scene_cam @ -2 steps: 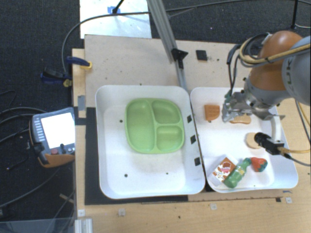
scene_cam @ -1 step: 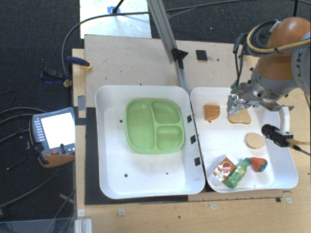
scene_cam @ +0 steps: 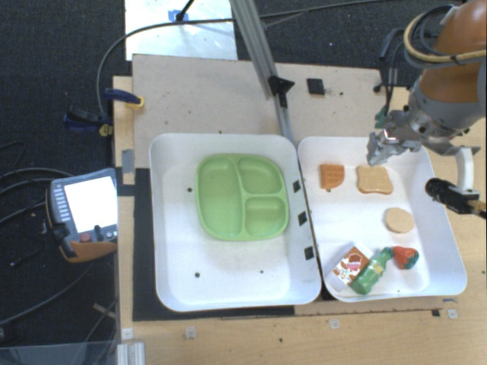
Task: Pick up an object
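At the near edge of the right bin lay a small printed carton, a green bottle leaning against it, and a red strawberry-like toy just beside the bottle's top. A little farther in sat a round tan biscuit, apart from the rest. Farther still, near the bin's back wall, two flat pieces lay side by side: an orange-brown cracker and a pale slice of toast.

The gripper hung over the back of that bin, its tip right at the far edge of the toast, so the slice lay directly beneath and slightly toward the camera from the tool. Whether the tip touched the slice could not be told from this slanted view, nor how the tool was set. The toast lay flat, with no strong long axis (it looked roughly square), and the cracker was near on its left, the biscuit well apart on the near side.

The toast was judged the likeliest target, since nothing else lay so close under the tool; a short move toward the camera and down would centre over it.

In the left bin rested a green divided plate.
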